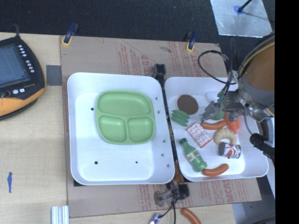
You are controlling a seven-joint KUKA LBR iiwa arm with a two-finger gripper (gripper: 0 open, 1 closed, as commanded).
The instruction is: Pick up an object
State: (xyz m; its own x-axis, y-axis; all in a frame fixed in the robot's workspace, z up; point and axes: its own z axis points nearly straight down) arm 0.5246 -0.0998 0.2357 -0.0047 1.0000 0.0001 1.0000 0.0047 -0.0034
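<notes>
green tray (125,116), white bins (81,125), brown cookie (188,104)

No text can be read. Red print runs along the cardboard sheet (140,55) at 12 o'clock, and the red-patterned packet (200,135) at 4 o'clock bears marks, all too small to read.

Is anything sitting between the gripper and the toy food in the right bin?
Nothing visible does. The gripper hangs right over the right bin, just above a sausage, with the croissant and the carrot close beside it. I cannot tell whether it touches any of them.
</notes>
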